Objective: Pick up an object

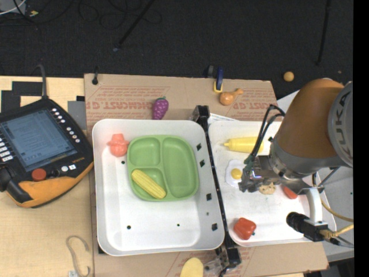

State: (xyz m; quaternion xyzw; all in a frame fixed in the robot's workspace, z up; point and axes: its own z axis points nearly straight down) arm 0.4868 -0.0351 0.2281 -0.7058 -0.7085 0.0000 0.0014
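My gripper [252, 184] hangs low in the right bin [271, 235], just beside a fried egg toy [234, 173] and a small cookie [267, 188]. A yellow mustard bottle [242, 145] lies at the bin's back, partly behind a cable. A red pepper [244, 228] sits near the front edge. A small red piece [290, 193] lies to the right of the cookie. The arm's bulk covers much of the bin's right side.
The left bin [115, 224] holds a green divided plate [163, 166] with a corn cob [148, 184] on it and a pink toy [117, 145]. Outside the bins lie a purple grape bunch [160, 107], an orange toy [229, 96], a yellow object [191, 267] and a teach pendant [40, 146].
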